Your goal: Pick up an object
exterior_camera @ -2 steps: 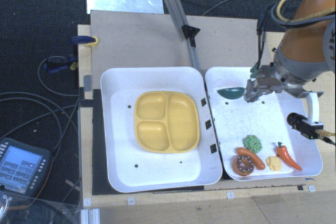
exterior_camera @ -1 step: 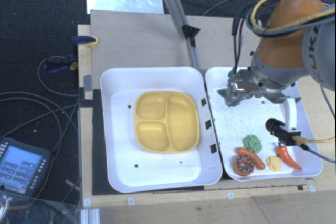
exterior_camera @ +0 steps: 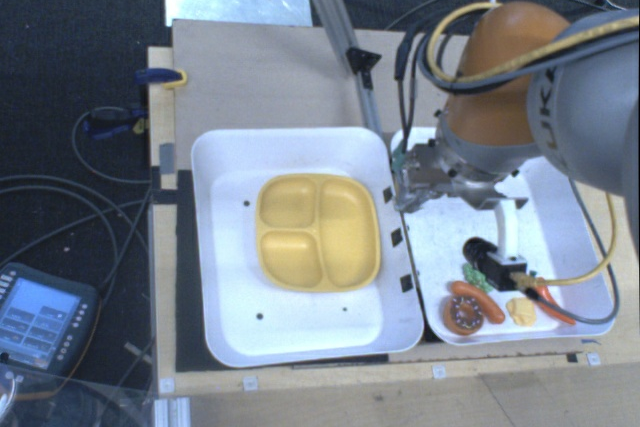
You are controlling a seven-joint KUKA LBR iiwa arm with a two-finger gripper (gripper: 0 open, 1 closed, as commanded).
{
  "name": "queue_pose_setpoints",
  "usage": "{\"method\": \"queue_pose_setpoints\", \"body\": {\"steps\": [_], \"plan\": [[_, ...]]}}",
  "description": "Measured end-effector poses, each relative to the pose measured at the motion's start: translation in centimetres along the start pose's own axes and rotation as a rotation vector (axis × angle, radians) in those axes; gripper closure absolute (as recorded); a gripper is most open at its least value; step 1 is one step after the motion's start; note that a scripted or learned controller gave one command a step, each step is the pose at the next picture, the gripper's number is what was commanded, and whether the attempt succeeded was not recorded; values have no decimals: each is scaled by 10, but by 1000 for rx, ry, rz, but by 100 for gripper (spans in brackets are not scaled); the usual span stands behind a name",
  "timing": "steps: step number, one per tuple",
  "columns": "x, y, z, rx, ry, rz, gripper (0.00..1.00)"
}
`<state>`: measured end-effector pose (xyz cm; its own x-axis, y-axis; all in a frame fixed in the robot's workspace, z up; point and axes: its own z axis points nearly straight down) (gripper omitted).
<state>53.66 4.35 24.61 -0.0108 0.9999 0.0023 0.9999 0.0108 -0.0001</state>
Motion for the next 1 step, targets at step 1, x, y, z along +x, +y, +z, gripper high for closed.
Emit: {"method": "queue_pose_setpoints", "body": {"steps": [1], "plan": [[46, -7, 13, 1, 0, 0, 100]]}}
